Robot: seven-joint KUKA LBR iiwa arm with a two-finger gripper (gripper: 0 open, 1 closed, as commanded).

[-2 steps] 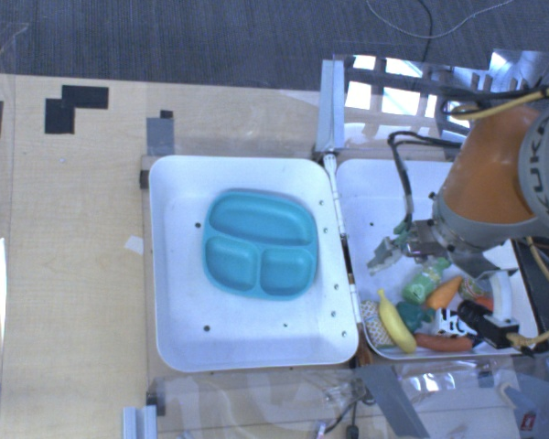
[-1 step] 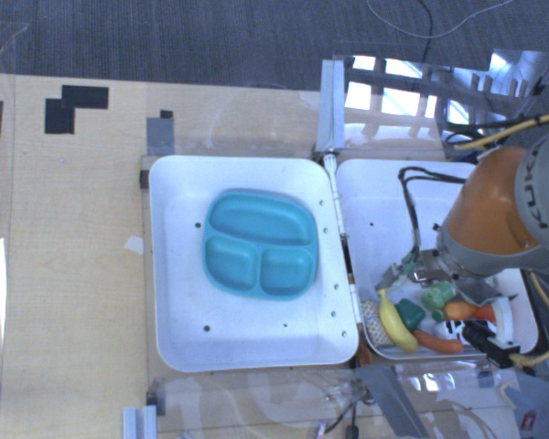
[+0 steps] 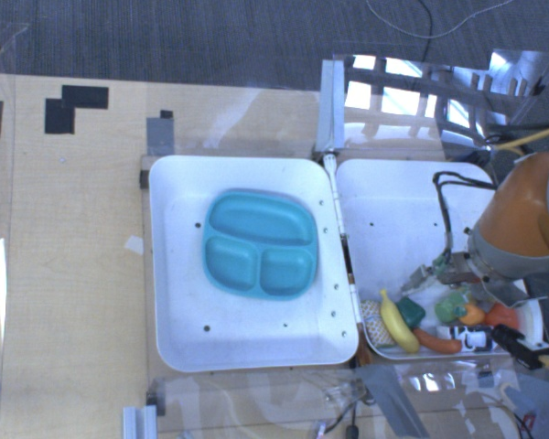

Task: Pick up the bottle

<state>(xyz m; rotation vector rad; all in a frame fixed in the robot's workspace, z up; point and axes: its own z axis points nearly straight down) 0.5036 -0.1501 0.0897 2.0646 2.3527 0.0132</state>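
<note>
Over the right bin [image 3: 393, 208], near corner: approach step judged in hand.
The tool [image 3: 439, 273] is seen low above a heap of toy food: banana [image 3: 398, 323], carrot [image 3: 436, 341], green pieces. Its opening cannot be told. No bottle can be picked out with certainty; it must be located before any descent.

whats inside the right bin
Along the near edge of the right bin lie a banana, a dark green piece, a red-orange carrot-like piece and more toy food. The arm covers the right part, so whatever lies beneath it is hidden.
</note>
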